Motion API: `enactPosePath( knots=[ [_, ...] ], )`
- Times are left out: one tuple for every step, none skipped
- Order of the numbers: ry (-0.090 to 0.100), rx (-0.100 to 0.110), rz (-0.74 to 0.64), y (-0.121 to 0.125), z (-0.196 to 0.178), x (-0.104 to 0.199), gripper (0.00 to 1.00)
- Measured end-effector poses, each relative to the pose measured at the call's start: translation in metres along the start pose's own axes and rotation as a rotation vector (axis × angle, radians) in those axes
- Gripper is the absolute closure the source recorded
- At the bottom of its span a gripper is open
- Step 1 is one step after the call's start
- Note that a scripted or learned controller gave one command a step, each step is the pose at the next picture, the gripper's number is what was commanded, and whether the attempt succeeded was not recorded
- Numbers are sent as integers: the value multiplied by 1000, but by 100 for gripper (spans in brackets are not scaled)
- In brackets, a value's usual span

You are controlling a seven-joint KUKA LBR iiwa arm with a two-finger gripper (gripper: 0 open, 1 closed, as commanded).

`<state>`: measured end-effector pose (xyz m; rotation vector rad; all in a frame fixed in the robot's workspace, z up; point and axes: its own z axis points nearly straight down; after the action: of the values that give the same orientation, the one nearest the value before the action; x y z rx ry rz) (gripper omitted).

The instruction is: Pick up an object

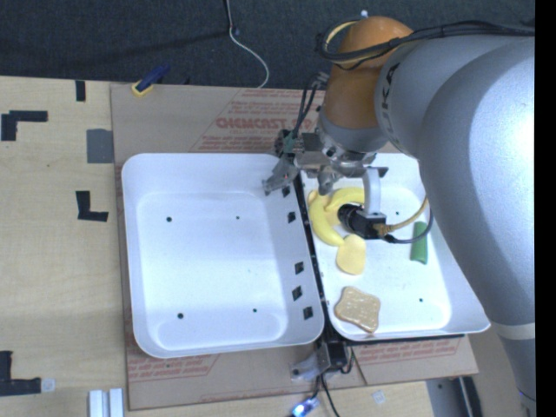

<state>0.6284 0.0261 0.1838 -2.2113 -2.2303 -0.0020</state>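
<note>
Scanning left to right across the bench: left bin, white and shallow, occupying the centre-left of the frame, nothing visible on its floor. Right bin, white, at centre-right, partly overhung by the arm, which enters from the right edge. Contents of the right bin: yellow banana-shaped piece, curved, lying close to the divider between the bins; pale yellow rounded piece, just below it and touching or nearly so; tan slice resembling bread, nearer the lower edge, apart from the others; green stick-like piece, toward the right, half hidden under the arm. Gripper: positioned over the upper part of the right bin, directly above the banana's upper end; finger state cannot be told, the wrist body and cabling covering the tips. Handling note, as judgement: the banana appears the likeliest target; a sound pick would close across its narrow width, centred on the curve and clear of the divider wall, confirming grip before lifting.
</note>
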Motion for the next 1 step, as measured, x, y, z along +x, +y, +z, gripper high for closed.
enactPosePath(
  knots=[
    [1, 2, -1, -4, 0, 74, 0]
  ],
)
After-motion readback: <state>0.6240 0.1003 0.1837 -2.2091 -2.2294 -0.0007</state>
